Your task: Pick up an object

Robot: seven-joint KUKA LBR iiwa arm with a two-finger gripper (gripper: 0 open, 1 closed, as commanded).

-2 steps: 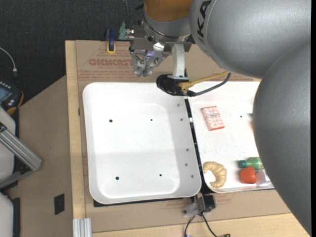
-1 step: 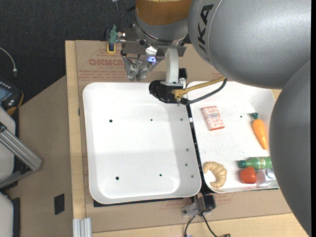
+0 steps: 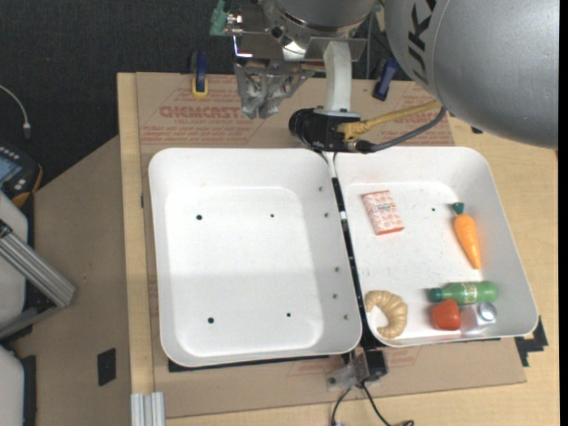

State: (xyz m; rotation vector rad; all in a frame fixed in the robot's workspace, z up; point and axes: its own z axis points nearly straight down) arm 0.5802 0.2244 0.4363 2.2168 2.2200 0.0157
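The gripper hangs beyond the far edge of the bins, over the cardboard board, well apart from every object; whether it is spread or pressed together cannot be told, since it is small and blurred under the wrist. The left bin lies wide open for moving, its floor bare but for small dark dots. The right bin holds everything: a small pink-and-white packet toward the far left, with free room on all sides; an orange carrot with a green top, near the right wall; a tan croissant tucked against the near left corner. At the near right, a green bottle lies on its side, a red piece just beside it and what may be a clear or silver thing crowded against the rim. The arm is cut off by the top and right edges, hiding the board's far right corner.
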